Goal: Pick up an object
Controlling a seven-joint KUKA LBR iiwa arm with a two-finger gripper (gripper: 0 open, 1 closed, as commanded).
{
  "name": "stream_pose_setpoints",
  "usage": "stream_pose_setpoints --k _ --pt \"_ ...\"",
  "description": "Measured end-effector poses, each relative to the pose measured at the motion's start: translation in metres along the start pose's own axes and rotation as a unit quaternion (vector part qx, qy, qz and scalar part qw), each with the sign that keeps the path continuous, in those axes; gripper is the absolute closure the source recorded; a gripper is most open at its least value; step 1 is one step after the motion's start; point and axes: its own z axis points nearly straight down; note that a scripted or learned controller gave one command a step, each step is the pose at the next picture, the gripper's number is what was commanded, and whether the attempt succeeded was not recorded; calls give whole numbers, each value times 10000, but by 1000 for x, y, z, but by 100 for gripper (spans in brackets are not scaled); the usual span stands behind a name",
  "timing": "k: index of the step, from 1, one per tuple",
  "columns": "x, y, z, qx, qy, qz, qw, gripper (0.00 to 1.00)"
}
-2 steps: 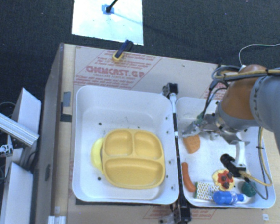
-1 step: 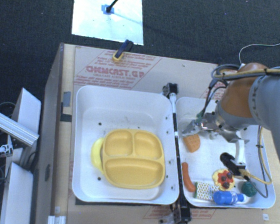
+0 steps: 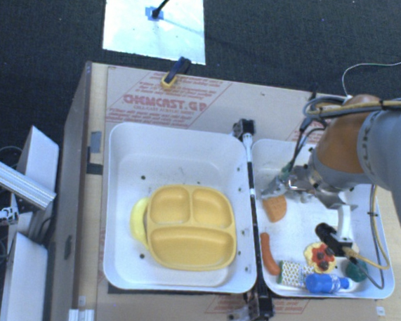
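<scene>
a: table's right bin [image 3: 381, 260] has the orange piece [image 3: 275, 208], just under the gripper [image 3: 280, 188].
b: can't tell finger state. centre over it, drop straight, then close.

Even, fairly bright light falls from above, with a cool bluish cast. The two white bins [image 3: 188, 144] are close to overexposed, their walls washing out. Shadows are soft and short: a faint one under the yellow tray [image 3: 190, 227], another beneath the arm [image 3: 371, 148] in the right bin. The dark floor [image 3: 36, 34] is grainy. The whole frame is slightly soft, and the arm's near part is blurred at the right edge.
</scene>
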Motion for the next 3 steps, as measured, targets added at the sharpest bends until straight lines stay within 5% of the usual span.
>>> stream_pose_setpoints --k 3 --pt "-4 -1 0 7 19 -11 10000 0"
